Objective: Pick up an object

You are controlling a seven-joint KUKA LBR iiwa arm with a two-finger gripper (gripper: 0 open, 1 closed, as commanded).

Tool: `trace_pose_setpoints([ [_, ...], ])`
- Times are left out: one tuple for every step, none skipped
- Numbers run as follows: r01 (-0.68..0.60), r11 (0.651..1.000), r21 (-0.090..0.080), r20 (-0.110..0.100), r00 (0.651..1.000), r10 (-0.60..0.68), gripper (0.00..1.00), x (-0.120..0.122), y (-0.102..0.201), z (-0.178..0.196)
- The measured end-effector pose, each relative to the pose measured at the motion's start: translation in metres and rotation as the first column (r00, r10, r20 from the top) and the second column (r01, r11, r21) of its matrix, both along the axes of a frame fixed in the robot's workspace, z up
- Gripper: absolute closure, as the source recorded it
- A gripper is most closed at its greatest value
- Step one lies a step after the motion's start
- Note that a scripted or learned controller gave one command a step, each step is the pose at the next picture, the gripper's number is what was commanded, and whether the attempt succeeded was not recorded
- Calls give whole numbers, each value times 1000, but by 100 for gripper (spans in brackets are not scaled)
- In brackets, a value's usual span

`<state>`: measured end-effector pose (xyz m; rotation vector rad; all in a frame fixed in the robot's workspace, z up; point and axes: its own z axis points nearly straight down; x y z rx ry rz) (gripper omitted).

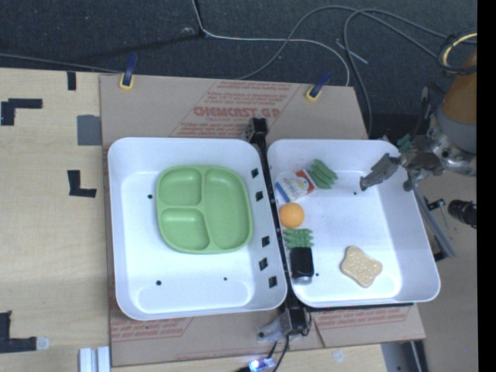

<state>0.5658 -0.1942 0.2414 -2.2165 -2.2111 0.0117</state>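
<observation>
Camera view shows the gripper [385,170], fingers' state unclear, above the right bin [403,231], well apart from the orange ball [292,215].

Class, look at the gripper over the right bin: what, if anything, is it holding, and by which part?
Nothing is held. The gripper hangs above the right bin's upper right corner, apart from the biscuit, orange ball and green pieces.

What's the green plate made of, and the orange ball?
The green plate looks like smooth plastic: one even colour, moulded into three sections, with a soft sheen. The orange ball looks like a plastic toy fruit, evenly coloured, though it is too small to be sure.
</observation>
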Motion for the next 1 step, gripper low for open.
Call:
trace_pose_setpoints([
  [-3,1000,-3,12,1000,3,0,3,0,7],
])
